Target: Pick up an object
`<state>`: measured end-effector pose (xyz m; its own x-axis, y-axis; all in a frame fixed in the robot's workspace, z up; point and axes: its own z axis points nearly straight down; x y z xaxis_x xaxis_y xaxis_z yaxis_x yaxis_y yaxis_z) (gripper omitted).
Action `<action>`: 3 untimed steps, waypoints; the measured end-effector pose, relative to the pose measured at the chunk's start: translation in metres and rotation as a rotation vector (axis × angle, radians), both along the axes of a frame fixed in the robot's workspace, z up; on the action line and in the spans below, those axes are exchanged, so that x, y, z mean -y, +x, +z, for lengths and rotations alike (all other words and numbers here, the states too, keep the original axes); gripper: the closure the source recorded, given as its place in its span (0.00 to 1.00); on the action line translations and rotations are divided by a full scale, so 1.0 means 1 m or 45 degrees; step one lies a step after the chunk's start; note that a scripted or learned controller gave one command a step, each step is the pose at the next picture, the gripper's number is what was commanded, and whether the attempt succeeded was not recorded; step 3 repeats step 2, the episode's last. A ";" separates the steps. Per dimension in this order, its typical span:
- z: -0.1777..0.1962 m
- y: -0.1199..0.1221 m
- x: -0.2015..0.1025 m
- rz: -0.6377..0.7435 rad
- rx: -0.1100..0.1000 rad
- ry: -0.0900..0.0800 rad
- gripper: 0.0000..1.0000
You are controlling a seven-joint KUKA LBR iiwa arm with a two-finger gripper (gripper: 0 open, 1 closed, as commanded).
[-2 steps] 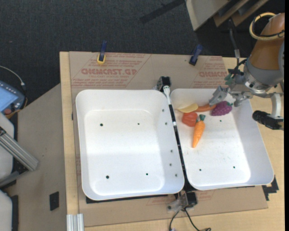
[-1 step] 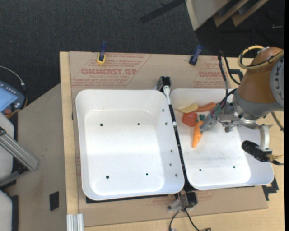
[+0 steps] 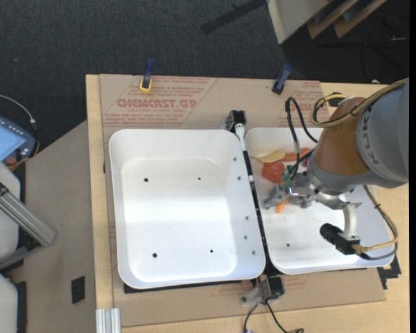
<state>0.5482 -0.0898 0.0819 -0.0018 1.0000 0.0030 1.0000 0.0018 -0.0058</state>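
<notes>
Where jaws [image 3: 284, 195] dip, orange piece [image 3: 282, 207] just beside, red object [image 3: 273, 171] near

Dark carpet floor [image 3: 78, 39] spreads around my desk [image 3: 195, 91], a brown board clamped at its far edge, with wooden furniture [image 3: 325, 16] at top right.
</notes>
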 end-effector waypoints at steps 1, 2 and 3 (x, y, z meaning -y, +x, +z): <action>0.013 0.002 0.002 -0.003 0.010 -0.005 1.00; 0.108 0.009 -0.108 0.008 0.017 -0.002 1.00; 0.108 0.009 -0.108 0.008 0.017 -0.002 1.00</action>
